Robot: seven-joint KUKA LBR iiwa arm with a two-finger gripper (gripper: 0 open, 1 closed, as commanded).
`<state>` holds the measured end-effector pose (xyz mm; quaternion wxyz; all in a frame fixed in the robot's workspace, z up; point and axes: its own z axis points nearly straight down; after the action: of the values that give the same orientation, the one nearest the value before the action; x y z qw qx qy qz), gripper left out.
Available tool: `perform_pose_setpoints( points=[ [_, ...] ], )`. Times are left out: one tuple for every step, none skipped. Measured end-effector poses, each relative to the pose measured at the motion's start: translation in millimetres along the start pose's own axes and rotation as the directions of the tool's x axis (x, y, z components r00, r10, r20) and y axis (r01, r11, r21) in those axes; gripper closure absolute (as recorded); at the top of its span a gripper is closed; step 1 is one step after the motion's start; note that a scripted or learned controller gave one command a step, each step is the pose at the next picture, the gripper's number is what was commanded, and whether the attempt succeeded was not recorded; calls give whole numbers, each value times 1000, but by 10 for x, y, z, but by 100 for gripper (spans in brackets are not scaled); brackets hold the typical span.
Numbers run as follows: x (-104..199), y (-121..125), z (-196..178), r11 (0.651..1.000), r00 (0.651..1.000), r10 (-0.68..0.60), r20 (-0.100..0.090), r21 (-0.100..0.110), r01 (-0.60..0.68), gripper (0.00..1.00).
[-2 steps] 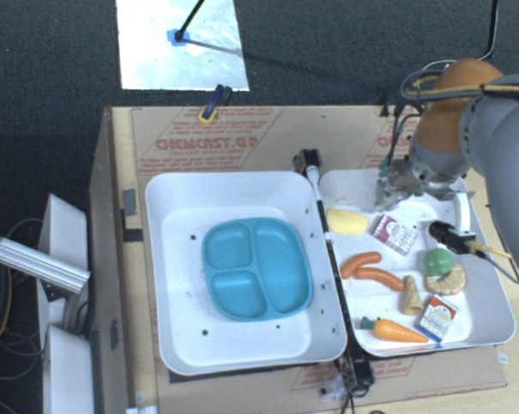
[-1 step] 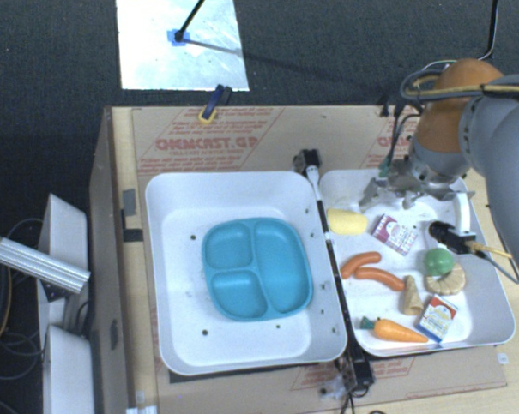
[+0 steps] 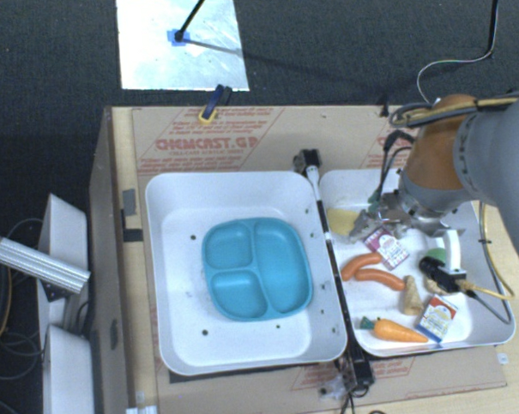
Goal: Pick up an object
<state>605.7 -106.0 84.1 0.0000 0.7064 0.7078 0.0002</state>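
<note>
The left bin [image 3: 171, 249] carries a blue divided plate [image 3: 256, 268]. In the right bin [image 3: 484, 329] the hand [image 3: 373, 223] hangs low over a small pink-and-white packet [image 3: 388, 246] at the bin's middle; whether it grips anything I cannot tell. A good pick likely needs a square descent, clear of the orange sausages [image 3: 371, 272] beside it.

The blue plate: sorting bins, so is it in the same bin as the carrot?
No, the blue plate lies in the left bin; the carrot lies in the right bin.
</note>
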Motion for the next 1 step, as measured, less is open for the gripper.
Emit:
perform_pose_setpoints(
  points=[
    [-178, 636, -11, 1000, 1000, -2, 1, -3, 2, 0]
  ],
)
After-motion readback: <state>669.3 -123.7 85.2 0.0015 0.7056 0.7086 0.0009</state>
